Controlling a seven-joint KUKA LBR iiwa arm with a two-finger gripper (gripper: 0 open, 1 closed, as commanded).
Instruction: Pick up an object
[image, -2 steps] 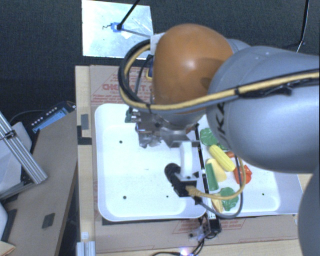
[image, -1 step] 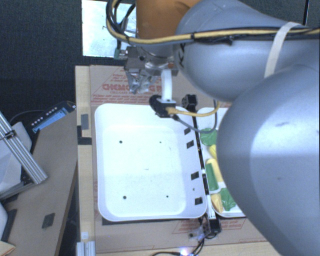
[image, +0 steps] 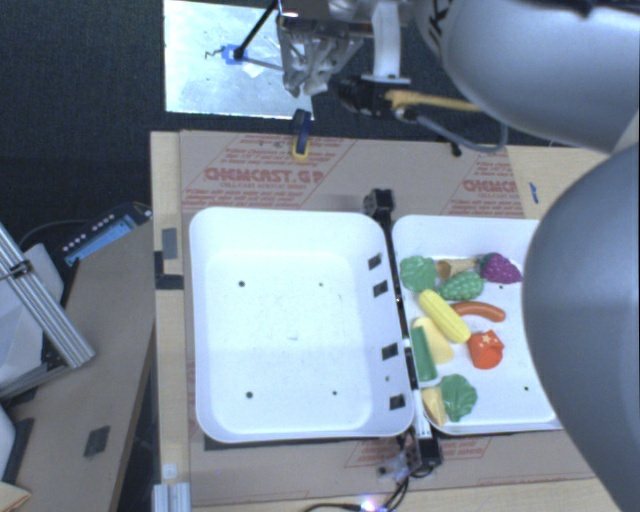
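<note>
**Toy food grouped in the right bin, arm overhead**

You have two shallow white bins on the desk (image: 260, 165); the left bin (image: 290, 325) and the right bin (image: 520, 400) sit side by side, touching along a black clipped seam. In the right bin, near its left wall, you see a cluster of toy food: a yellow corn cob (image: 443, 314), a green lettuce piece (image: 418, 272), a purple grape bunch (image: 500, 268), an orange-red sausage (image: 480, 311), a red tomato (image: 485, 349), a green broccoli piece (image: 459, 396) and a green strip (image: 424, 352) along the wall; the pieces touch or overlap. The grey arm (image: 580, 330) covers the frame's right side; the tool (image: 305, 70) hangs at the top, above the desk's far edge, well apart from the food; you cannot tell its state.
</note>
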